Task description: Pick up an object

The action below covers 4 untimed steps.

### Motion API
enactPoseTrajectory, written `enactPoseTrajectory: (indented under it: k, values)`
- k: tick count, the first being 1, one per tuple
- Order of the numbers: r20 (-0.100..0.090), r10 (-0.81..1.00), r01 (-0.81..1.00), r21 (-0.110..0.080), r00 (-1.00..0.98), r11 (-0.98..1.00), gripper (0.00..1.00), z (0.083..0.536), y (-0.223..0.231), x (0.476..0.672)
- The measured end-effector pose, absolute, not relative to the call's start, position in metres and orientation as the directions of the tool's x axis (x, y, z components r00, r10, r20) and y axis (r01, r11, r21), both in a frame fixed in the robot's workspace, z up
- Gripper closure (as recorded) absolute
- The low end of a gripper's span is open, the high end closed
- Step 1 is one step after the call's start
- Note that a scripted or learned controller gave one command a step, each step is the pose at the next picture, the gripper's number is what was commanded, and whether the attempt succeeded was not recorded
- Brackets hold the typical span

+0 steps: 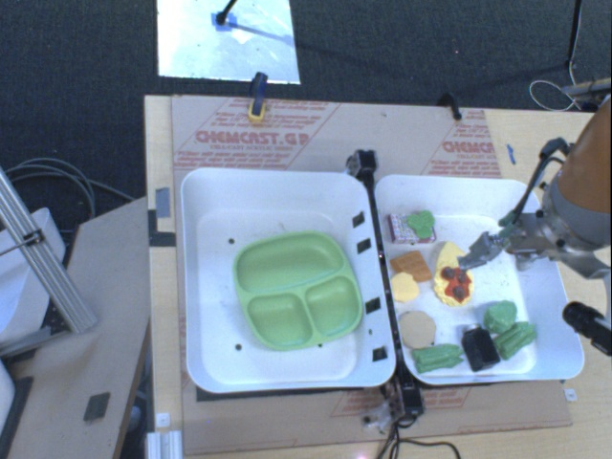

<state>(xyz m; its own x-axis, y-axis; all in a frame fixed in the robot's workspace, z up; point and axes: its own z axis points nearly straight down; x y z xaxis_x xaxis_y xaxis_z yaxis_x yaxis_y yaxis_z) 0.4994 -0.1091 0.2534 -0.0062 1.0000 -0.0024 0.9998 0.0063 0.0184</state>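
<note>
- Many toy foods lie in the right bin [550, 256].
- My gripper [475, 253] hangs just above the pizza slice [452, 281]; I cannot tell its state.
- I should drop straight down, then squeeze slowly.

Just beyond the tool's [475, 253] tip lies a yellow pizza slice [451, 277] with red and dark topping. Left of it sit a tan cracker [411, 262], a yellow round [404, 288] and a beige disc [417, 329]. Below the tool lie green pieces [507, 328] and a black block [479, 347].
</note>
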Motion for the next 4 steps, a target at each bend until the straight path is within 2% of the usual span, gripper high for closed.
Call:
enactPoseTrajectory:
  k: [1, 2, 3, 4]
  values:
    - [0.003, 1.0, 1.0, -0.004, -0.009, 0.009, 0.0, 0.181, -0.052, 0.486]
    - [0.005, 1.0, 1.0, 0.002, -0.016, 0.016, 0.0, 0.196, 0.053, 0.488]
    - [0.0, 1.0, 1.0, 0.0, 0.004, -0.004, 0.0, 0.184, -0.013, 0.487]
    - [0.003, 1.0, 1.0, 0.001, -0.01, 0.01, 0.0, 0.184, 0.054, 0.487]
